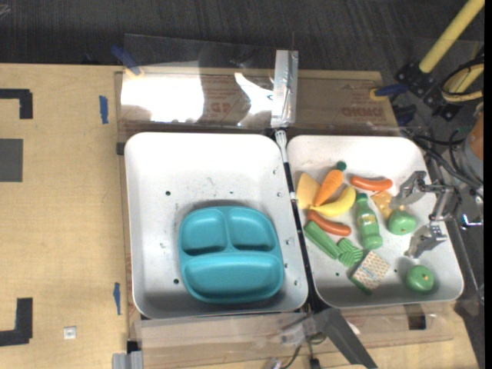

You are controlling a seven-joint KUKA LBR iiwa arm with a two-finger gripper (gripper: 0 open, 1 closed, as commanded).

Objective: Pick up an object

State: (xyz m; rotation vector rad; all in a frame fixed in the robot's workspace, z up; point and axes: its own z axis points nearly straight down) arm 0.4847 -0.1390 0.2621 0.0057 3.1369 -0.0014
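The right bin (pixel 438 160) holds toy food: an orange carrot (pixel 330 184), a yellow banana (pixel 343 201), two red sausages (pixel 371 182) (pixel 330 225), a green bottle (pixel 368 226), a green cucumber (pixel 326 241), a tan cracker (pixel 371 270) and two round green fruits (pixel 401 223) (pixel 420 278). My gripper (pixel 420 213) reaches in over the bin's right side, open, its two fingers spread far apart. The upper green fruit lies just left of the gap between them. Nothing is held.
The left bin (pixel 154 167) bears a teal divided plate (pixel 229 254). A yellow cheese wedge (pixel 306 189) leans by the wall between the bins. Cables and a yellow pole (pixel 453 29) crowd the far right. Tan bench stretches to the left.
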